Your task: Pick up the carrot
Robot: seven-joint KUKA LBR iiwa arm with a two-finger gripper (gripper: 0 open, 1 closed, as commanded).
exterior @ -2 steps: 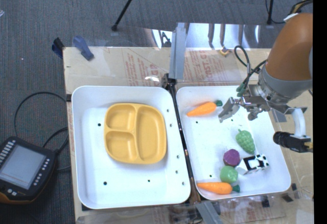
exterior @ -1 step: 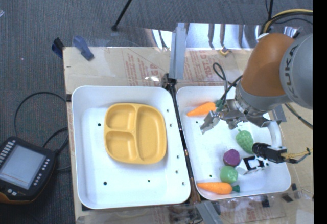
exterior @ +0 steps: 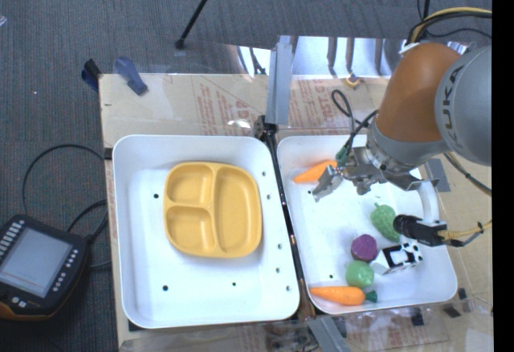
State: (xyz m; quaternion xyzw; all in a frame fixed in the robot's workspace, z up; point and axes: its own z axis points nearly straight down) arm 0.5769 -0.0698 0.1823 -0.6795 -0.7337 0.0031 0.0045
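Two carrots are seen in the right bin (exterior: 434,282): one carrot (exterior: 312,173) near its far left corner, just beside the hand (exterior: 328,182), the other carrot (exterior: 340,295) at the near edge. The hand's fingers appear spread, nothing pinched between them. A closing grasp could likely slide off the tapered carrot, or push it against the bin wall.

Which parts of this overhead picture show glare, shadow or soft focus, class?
Camera view: a bright reflective strip glares behind the bins; the left bin is evenly lit, and the yellow tray casts little shadow; the gripper near the upper carrot looks soft and blurred; small toys in the right bin lack crisp edges.
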